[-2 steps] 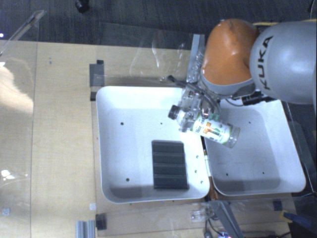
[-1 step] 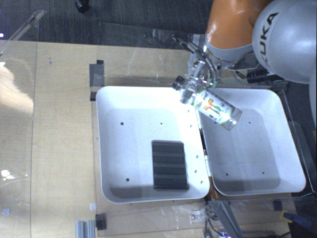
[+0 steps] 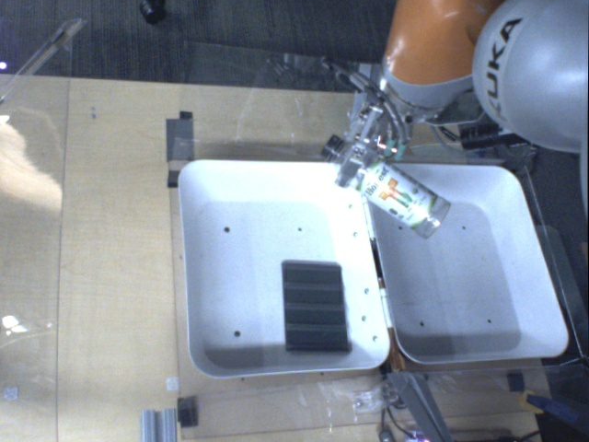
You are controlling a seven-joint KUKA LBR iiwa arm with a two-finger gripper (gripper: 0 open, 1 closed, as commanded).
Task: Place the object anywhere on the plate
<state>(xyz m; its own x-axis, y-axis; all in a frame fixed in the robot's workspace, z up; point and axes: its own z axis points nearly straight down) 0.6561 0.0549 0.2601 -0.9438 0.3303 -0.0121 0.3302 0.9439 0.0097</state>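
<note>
The gripper hangs over the ridge where the two white bins meet, near their far ends, beneath the arm's orange band. A small clear bottle with a white label printed in green and orange lies tilted just right of and below the gripper, its upper end up against the gripper's fingertips and its cap end pointing down and to the right over the right bin. The bottle's neck end looks pinched between the fingers, so the gripper appears closed on it, though the contact is small and partly blurred.

Below and to the left of the gripper, in the left bin, lies a dark ribbed rectangular plate, flat on the bin floor near the bin's nearer end, well apart from the bottle. The bins' shared ridge runs between the bottle and the plate. Cables and fittings cluster around the wrist just above the gripper. Both bins sit on a pale wooden worktop, with clear plastic sheeting at its left side.
</note>
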